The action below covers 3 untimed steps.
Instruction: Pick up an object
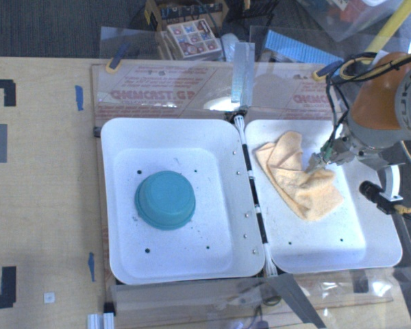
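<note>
Grasp step in hand. My end effector (320,160) low over yellow cloth (300,175) in right bin (342,242), tip at cloth's upper right folds. Cannot tell how far open, or whether cloth caught. Teal bowl (166,199) sits in left bin (123,149). Next, I judge: close on fold, lift straight up.

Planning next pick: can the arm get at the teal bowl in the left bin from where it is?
Probably yes. The teal bowl sits alone, upside down, in the left bin, open from above. The gripper is over the cloth in the right bin.
</note>
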Tool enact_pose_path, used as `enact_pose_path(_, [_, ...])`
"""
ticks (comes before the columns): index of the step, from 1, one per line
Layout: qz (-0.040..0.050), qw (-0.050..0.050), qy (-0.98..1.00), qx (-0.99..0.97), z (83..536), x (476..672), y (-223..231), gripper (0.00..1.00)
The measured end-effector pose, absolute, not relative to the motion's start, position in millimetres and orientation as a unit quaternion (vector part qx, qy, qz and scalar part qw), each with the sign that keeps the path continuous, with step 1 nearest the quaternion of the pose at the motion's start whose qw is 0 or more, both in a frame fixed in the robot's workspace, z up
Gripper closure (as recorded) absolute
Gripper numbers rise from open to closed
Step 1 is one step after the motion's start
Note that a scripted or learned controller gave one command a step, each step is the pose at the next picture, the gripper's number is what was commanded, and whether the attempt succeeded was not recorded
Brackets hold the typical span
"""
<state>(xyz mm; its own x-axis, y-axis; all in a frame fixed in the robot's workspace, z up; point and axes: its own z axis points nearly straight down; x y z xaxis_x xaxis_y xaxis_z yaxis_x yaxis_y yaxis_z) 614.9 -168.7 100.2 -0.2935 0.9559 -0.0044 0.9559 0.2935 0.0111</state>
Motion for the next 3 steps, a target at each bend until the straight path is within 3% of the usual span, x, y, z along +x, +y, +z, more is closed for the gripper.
enact_pose_path(1, [0.0002,0.001,0.808,0.589,169.1,637.6,-144.3,1.00])
enact_pose_path(2, [0.0001,0.002,0.844,0.537,202.3,667.5,-121.8,1.00])
enact_pose_path(3, [0.0001,0.002,0.799,0.601,234.8,667.4,-100.0,1.00])
